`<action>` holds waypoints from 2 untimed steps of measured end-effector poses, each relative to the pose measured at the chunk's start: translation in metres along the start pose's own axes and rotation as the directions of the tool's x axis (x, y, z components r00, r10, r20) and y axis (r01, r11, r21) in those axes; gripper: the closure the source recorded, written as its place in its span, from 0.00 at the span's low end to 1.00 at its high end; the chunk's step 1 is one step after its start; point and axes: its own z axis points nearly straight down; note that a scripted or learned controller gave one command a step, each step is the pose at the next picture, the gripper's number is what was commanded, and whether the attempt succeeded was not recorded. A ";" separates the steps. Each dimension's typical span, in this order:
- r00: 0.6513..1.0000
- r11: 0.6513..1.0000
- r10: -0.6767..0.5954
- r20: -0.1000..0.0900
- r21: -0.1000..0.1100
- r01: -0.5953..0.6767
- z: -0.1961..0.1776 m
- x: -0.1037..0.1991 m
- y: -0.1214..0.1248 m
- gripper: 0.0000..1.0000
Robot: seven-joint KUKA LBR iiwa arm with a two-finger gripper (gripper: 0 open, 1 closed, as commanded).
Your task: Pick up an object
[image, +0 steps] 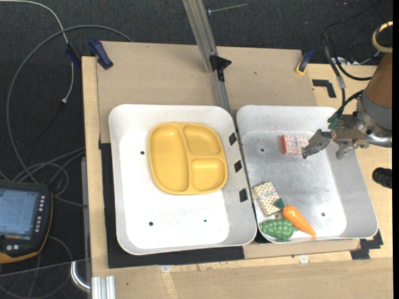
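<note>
Camera view: the claw hangs over the right bin with its two fingers spread wide and nothing between them. One fingertip is just beside a red-and-white box near the bin's far wall. A patterned packet, a carrot and a green vegetable lie at the near-left corner. A yellow tray sits in the left bin.

Yellow tray (orange carrot)

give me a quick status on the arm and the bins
Gripper over right bin, fingers open, holding nothing. Red-and-white box just beside it. Carrot at near edge. Nothing in the way.
</note>
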 end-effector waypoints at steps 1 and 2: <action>1.000 1.000 0.000 0.000 0.001 0.000 0.047 0.001 -0.008 0.00; 1.000 1.000 -0.001 -0.001 0.001 0.001 0.090 0.005 -0.005 0.00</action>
